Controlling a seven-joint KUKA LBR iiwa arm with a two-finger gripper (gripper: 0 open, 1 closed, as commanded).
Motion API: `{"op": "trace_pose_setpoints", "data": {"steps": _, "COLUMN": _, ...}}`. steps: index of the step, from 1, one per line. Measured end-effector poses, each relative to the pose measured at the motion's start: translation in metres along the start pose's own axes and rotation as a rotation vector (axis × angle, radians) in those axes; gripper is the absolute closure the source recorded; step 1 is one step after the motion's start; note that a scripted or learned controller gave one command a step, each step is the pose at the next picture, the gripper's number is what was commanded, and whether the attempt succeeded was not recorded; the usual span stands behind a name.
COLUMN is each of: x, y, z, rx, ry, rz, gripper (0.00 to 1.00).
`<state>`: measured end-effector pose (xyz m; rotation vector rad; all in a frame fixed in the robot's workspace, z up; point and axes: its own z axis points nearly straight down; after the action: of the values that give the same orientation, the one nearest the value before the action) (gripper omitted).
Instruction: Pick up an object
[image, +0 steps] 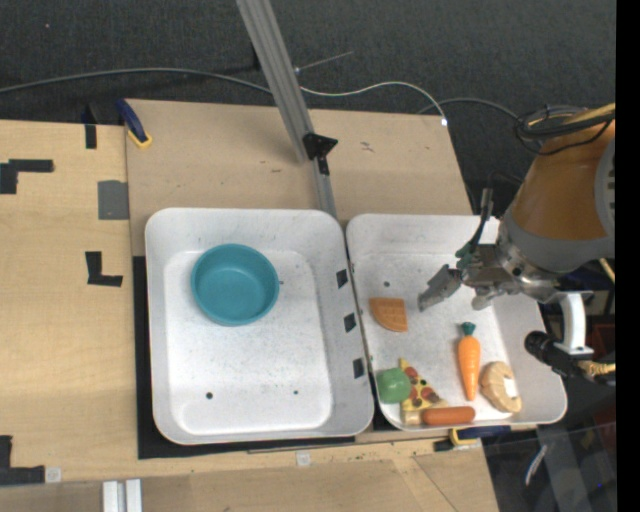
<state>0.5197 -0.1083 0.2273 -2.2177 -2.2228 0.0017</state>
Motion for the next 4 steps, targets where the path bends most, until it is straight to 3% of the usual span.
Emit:
{"op": "trace_pose_setpoints", "data": {"steps": 1, "x": 0.000, "y": 0.000, "z": 0.000, "rx": 0.000, "ry": 0.000, "rz": 0.000, "gripper": 0.00}}
{"op": "trace_pose_setpoints", "data": {"steps": 3, "x": 0.006, "y": -0.012, "z": 0.125, "rx": 0.008, "ry": 0.001, "rz": 0.001, "gripper": 0.00}}
{"op": "trace_pose_setpoints", "data": {"steps": 4, "x": 0.007, "y": -0.012, "z": 0.138, "rx": 0.000, "ry": -0.001, "rz": 0.002, "gripper": 0.00}}
